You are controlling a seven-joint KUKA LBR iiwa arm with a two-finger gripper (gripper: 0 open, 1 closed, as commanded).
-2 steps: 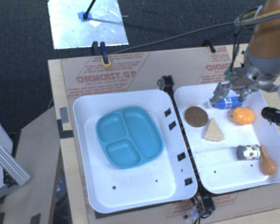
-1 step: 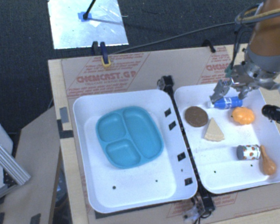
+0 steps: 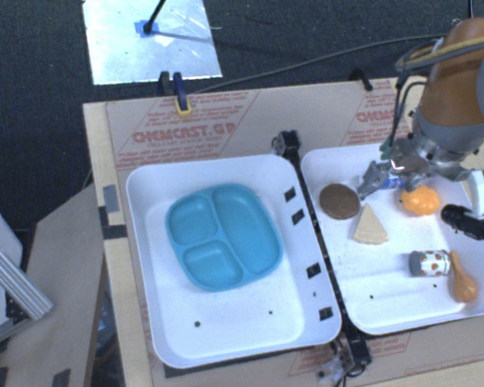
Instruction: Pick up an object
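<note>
While pincer hovers near brown disc, lower bin floor bare.

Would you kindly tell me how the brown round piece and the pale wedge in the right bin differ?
The brown round piece is dark and disc-shaped; the pale wedge is cream and triangular. The brown piece lies nearer the divider between the bins, while the wedge lies closer to the bin's middle and nearer the camera. Both rest on the right bin floor, close together.
</note>
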